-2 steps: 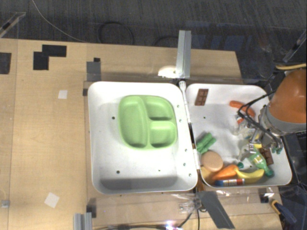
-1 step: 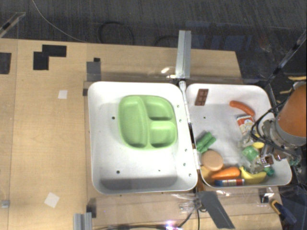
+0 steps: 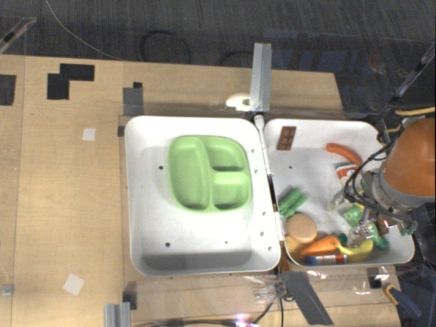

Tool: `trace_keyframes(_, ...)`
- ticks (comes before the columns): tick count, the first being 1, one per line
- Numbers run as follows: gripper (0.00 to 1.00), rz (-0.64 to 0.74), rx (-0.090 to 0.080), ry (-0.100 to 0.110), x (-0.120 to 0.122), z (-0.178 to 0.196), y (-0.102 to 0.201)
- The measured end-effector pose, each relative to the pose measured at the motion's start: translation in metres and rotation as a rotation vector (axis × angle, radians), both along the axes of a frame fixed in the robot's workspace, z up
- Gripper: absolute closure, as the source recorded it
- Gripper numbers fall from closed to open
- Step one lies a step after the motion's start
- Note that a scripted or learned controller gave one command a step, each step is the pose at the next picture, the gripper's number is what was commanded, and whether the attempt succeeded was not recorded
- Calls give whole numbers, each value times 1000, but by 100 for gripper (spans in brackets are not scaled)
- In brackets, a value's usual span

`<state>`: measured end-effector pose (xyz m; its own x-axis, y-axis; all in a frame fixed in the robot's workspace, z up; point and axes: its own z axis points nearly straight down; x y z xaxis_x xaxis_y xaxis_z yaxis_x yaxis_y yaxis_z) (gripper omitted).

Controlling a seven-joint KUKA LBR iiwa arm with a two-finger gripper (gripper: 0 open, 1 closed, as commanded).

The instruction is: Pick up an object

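Note:
The right bin (image 3: 310,162) holds several toys. A brown chocolate bar (image 3: 287,137) lies at its back left and an orange sausage (image 3: 343,152) at the back right. A green ridged piece (image 3: 291,201) lies by the left wall. Along the front lie a tan round bun (image 3: 302,227), an orange carrot (image 3: 320,245), a yellow banana (image 3: 355,251) and a red and blue marker (image 3: 327,258). My gripper (image 3: 368,231) is down in the front right corner, over a small green item (image 3: 352,214) and just above the banana. The orange band (image 3: 413,159) and the wrist hide what lies under them.
The left bin (image 3: 146,182) holds a light green divided plate (image 3: 208,172). A metal post (image 3: 261,77) stands behind the wall between the bins. Cables hang around the wrist (image 3: 361,182). The wooden bench (image 3: 61,203) spreads to the left.

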<state>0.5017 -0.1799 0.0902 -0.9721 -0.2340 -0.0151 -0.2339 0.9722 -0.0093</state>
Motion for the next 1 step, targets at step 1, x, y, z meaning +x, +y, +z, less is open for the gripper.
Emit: trace_keyframes(1, 0, 198, 1, 8, 7, 0, -7)
